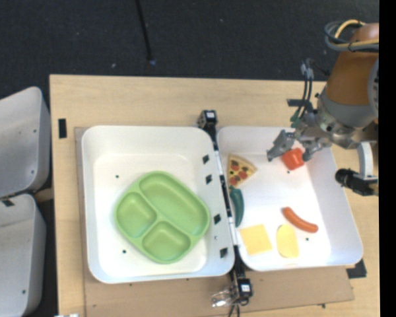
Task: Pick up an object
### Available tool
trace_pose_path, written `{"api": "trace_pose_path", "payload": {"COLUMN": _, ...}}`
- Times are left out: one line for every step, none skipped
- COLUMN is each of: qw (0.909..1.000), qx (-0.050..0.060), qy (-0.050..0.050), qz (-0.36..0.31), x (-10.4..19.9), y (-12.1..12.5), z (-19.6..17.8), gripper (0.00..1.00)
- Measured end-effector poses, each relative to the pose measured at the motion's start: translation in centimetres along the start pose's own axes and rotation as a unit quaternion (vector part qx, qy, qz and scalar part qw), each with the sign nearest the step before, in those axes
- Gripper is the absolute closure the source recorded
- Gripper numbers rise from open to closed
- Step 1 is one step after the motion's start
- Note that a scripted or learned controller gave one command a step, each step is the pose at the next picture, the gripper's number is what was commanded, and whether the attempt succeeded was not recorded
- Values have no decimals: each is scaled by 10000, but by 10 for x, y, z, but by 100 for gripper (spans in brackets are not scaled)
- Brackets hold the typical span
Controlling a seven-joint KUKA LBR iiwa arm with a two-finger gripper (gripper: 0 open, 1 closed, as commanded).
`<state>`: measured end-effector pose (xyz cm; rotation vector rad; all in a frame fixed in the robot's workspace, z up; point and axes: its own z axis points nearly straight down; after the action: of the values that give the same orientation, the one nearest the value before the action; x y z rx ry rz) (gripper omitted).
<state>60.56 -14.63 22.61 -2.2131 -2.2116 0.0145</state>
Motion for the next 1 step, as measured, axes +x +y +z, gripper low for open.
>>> {"api": "trace_pose_path", "payload": {"qw": 10000, "qx": -57, "qy": -6, "qz": -10, "x": 0, "y": 2, "z": -7, "gripper": 0}}
